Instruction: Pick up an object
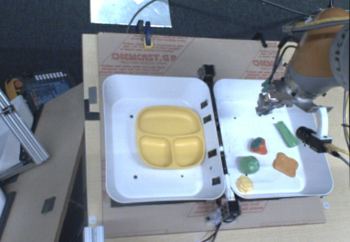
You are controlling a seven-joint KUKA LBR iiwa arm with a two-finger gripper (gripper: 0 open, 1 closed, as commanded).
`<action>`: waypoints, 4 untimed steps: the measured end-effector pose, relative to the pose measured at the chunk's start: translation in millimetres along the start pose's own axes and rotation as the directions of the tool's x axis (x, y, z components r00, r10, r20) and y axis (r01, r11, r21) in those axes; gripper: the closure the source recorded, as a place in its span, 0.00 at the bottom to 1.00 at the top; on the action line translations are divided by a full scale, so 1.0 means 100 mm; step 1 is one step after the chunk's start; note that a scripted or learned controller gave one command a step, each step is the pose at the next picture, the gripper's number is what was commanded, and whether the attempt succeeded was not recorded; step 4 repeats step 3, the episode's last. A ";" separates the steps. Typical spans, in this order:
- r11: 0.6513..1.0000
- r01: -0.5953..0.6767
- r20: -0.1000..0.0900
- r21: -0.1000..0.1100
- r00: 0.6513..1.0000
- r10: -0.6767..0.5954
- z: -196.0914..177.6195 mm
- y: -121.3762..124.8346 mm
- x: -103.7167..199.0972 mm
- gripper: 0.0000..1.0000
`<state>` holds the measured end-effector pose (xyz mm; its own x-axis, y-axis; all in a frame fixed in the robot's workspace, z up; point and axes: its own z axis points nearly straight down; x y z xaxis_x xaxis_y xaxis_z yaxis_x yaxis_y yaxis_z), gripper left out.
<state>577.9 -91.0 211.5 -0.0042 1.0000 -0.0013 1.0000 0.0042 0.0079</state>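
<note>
The right bin [235,96] holds several small toy foods: a green stick [285,133], a red and orange piece [258,145], a green round piece [249,165], an orange-brown piece [285,165] and a pale yellow piece [244,184]. My gripper [266,105] hangs over the upper right part of this bin, above and to the left of the green stick. Nothing shows between its fingers.
The left bin [117,98] holds a yellow tray [169,136] with three compartments. A black divider strip [212,120] runs between the two bins. The far part of the right bin near its back wall is bare white floor.
</note>
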 end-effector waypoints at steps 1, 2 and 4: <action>1.000 0.005 -0.004 0.006 1.000 -0.005 0.07 0.03 0.55 1.00; 1.000 0.006 -0.004 0.005 1.000 -0.006 -0.07 0.09 1.13 1.00; 1.000 0.006 -0.004 0.006 1.000 -0.006 0.00 0.13 1.69 1.00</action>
